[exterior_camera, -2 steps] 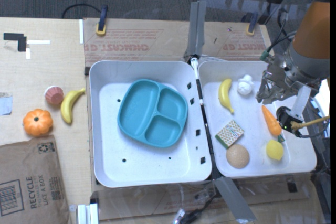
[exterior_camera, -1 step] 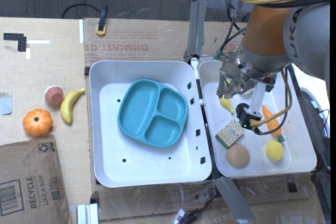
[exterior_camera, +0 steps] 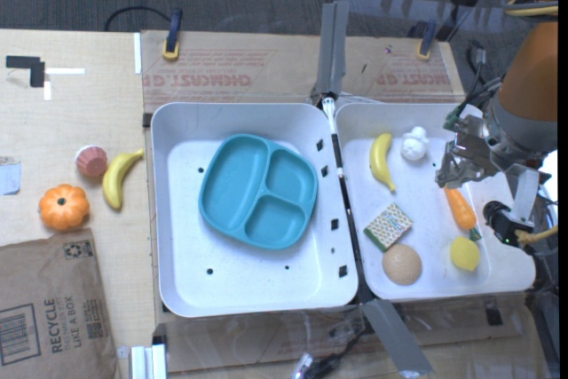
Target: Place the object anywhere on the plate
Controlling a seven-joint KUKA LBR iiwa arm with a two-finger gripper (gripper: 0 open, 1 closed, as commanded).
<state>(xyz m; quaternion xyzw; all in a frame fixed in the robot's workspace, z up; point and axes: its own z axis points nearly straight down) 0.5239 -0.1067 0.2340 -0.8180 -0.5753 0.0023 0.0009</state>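
A: So, biggest first: the pale wooden tabletop (exterior_camera: 80, 102) carries two shallow white plastic bins. The left bin (exterior_camera: 177, 280) holds only the blue three-section plastic plate (exterior_camera: 258, 191), lying near its middle with nothing on it.

B: Then nothing is placed yet?

A: Nothing, as far as I can judge. The whole job is left: grasp, lift, carry across, set down. The right bin (exterior_camera: 519, 280) holds every candidate: a yellow plastic banana (exterior_camera: 382, 161), a round tan ball (exterior_camera: 401, 264), a green-patterned square packet (exterior_camera: 388, 226), an orange toy carrot (exterior_camera: 461, 209), a small yellow lemon (exterior_camera: 464, 254) and a little white lumpy piece (exterior_camera: 414, 144).

B: And the arm?

A: The grey arm's pincer (exterior_camera: 457, 169) hangs over the right bin's far right part, just above the carrot's upper end. That looks like the chosen object, though I cannot tell whether the pincer's tips are apart or together, and nothing shows between them.

B: Room to move?

A: The carrot lies near the right wall, with the lemon just beside its lower tip, so it is tight there. The ridge where the bins meet must be cleared; beyond it the plate has open floor all round.
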